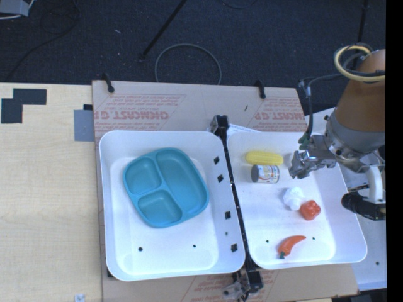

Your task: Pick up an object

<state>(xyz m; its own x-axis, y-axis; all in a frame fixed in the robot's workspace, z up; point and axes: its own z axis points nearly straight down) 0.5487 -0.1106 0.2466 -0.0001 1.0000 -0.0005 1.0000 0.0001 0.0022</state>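
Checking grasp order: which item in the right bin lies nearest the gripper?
The small can, lying on its side just left of the gripper; corn, white lump, tomato and chili pepper lie farther off.

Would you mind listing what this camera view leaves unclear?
- Gripper: too small and blurred to judge its state.
- Small can: label unreadable, blurred.
- White object beside the red pepper: shape too washed out against the right bin to identify.
- Arm: cut off by the frame's right side.

The divided plate (165,186) is teal (plain, no pattern). The corn cob (264,158) is yellow. The chili pepper (291,244) is orange-red.
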